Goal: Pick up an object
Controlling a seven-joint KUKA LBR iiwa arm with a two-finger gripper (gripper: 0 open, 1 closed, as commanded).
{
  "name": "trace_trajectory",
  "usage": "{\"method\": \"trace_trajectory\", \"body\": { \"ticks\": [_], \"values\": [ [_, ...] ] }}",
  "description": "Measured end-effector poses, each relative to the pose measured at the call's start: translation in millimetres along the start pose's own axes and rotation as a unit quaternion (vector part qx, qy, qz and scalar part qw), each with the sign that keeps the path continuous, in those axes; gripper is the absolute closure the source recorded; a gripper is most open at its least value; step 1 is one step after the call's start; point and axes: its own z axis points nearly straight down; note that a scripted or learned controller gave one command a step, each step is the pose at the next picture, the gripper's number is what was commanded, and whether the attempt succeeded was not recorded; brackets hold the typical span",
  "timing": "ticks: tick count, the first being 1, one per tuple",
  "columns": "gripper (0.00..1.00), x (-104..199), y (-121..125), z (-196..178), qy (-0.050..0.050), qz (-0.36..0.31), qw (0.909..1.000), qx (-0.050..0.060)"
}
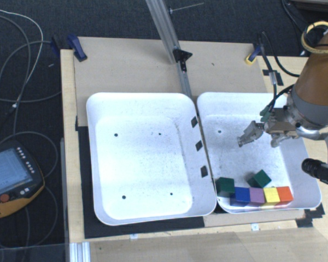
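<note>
Gripper (261, 136) spread open, holding nothing, above right bin (229, 105); arm (317, 86) cut off at right.

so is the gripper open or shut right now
Open: the gripper has its two fingers spread apart over the right bin, with nothing between them; the blocks lie nearer the front wall.

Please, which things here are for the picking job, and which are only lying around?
For the job: pincer; right bin; green blocks; blue, purple, yellow, orange blocks.

Lying around: left bin; handheld pendant; blue clamps; cables.
</note>
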Motion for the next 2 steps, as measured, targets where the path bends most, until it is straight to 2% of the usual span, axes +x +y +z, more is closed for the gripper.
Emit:
{"method": "trace_trajectory", "body": {
  "ticks": [1, 2],
  "values": [
    [0.00, 10, -12, -49, 0.000, -0.001, 1.0000, -0.003],
    [0.00, 46, -17, -4, 0.001, -0.002, 1.0000, 0.003]
  ]
}}
